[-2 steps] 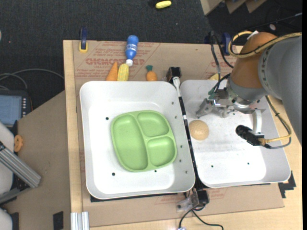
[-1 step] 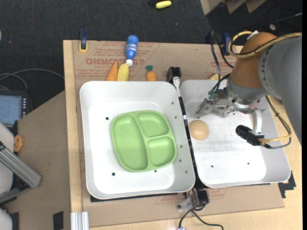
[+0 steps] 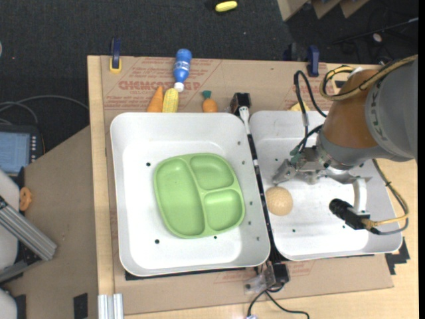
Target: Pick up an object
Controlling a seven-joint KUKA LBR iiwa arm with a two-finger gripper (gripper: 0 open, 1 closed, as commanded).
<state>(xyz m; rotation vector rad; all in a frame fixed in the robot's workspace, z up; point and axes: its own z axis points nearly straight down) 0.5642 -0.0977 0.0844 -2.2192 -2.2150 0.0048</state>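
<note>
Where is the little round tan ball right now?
The tan ball sits in the right white bin, close to its left wall beside the bin with the green divided plate. The gripper is just above and to its right.

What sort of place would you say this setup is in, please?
Most likely a robotics lab test bench. A grey and orange robot arm reaches over two white bins on a cardboard-topped bench, with loose cables and toy food such as a corn cob beside them.
</note>
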